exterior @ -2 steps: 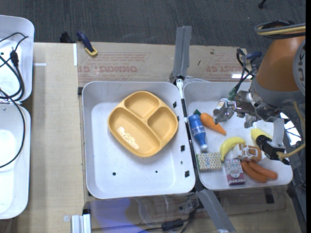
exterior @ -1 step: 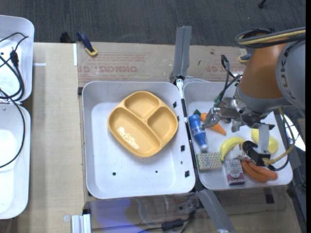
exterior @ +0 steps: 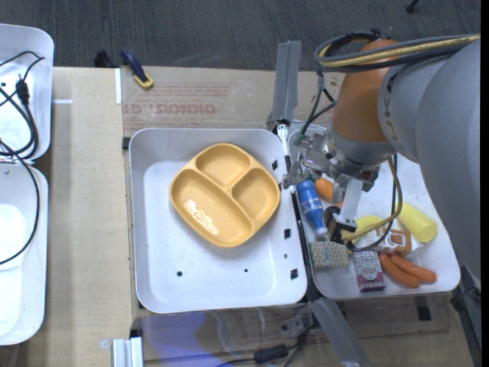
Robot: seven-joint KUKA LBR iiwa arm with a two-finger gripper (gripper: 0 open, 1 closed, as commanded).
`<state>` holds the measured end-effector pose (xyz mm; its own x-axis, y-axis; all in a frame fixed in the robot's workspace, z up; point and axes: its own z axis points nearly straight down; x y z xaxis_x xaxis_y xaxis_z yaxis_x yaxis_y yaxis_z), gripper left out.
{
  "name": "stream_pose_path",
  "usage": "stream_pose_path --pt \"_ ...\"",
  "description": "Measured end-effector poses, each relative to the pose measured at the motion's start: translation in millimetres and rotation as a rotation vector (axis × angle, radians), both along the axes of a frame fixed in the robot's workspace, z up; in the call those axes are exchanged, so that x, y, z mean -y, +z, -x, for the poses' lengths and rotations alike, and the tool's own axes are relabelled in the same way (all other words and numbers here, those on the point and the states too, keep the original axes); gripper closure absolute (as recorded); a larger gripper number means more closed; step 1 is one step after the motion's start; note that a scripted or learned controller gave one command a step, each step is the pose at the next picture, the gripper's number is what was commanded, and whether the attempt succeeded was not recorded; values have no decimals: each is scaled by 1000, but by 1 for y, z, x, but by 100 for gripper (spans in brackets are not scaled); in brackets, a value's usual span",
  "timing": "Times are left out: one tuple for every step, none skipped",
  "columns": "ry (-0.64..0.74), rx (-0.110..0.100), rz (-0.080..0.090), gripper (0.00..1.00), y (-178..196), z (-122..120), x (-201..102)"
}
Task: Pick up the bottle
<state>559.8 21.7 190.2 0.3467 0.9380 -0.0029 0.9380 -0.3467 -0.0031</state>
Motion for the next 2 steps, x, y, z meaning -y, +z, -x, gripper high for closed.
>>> stream_pose_path --pt "321 -2 -2 0 0 48 -39" --pt "264 0 -1 0 0 37 27"
